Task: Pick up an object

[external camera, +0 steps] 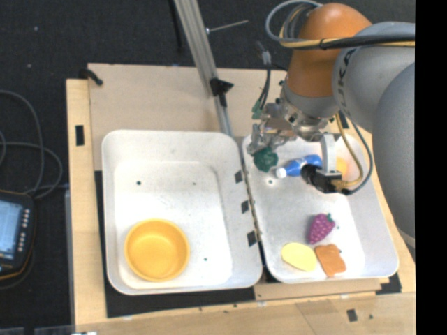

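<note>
Fingers [262, 145] are closing on a teal object [265, 160] at the right bin's [380, 257] far-left corner, so the arm [328, 54] should be lifting slowly and straight up, staying clear of the bin wall.

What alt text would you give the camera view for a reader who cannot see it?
The gripper hangs over the right bin's upper left corner, above a dark green object. That bin also holds a blue bottle, purple grapes, a yellow piece and an orange piece; the left bin holds a yellow bowl.
</note>
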Tool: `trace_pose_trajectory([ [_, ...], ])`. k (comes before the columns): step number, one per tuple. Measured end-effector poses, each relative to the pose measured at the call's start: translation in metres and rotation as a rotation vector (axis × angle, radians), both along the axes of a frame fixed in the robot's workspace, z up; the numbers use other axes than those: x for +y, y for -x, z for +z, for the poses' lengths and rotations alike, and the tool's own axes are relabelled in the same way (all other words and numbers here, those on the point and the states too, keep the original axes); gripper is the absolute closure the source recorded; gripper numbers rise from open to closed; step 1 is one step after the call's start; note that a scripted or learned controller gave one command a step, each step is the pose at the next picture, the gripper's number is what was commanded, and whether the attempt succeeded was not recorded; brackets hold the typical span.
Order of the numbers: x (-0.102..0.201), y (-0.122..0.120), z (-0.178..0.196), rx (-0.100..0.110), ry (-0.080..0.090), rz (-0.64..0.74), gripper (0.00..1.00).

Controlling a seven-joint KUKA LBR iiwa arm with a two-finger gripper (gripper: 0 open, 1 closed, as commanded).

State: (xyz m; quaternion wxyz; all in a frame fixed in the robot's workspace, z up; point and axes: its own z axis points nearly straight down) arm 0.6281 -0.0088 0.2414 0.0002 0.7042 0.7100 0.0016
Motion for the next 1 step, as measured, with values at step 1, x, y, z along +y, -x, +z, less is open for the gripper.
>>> trace_pose_trajectory([
  [1, 0.0522, -0.0059, 0.0062, 0.000, 0.000, 0.000, 1.00],
])
